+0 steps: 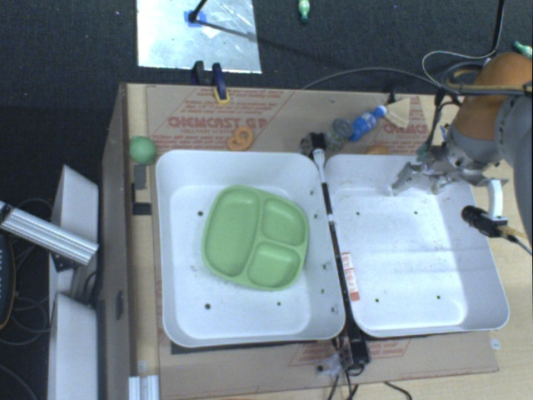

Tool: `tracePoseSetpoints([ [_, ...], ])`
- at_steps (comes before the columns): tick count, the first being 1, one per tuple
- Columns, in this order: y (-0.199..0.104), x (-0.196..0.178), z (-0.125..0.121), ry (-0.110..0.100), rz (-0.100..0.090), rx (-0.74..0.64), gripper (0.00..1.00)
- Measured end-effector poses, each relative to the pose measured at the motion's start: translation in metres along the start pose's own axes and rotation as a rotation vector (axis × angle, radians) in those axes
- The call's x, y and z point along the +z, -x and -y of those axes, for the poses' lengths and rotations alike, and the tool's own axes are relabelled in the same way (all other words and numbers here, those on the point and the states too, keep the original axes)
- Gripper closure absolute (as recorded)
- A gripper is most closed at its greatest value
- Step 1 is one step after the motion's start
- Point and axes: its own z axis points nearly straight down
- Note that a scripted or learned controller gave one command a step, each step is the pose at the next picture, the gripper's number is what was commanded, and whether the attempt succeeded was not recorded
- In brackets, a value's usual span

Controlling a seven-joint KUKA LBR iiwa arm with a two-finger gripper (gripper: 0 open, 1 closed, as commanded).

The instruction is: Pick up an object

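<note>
A light green divided plate [254, 237] lies flat in the middle of the left white bin [179, 182]. My gripper [420, 179] hovers over the far edge of the right white bin [416, 307], well to the right of the plate. Its metal fingers [403, 179] are spread open with nothing between them. The grey arm with its orange band [491, 90] reaches in from the upper right.
On the bench behind the bins are a green ball [142, 149], a small orange piece [241, 138] and a blue and grey object [360, 126]. A clamp [218, 80] grips the bench's far edge. A foil sheet [200, 23] lies on the floor beyond.
</note>
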Motion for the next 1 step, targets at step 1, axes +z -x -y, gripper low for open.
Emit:
tracePoseSetpoints([
  [1,-0.0113,0.0006,0.0002,0.002,0.003,-0.002,0.0],
])
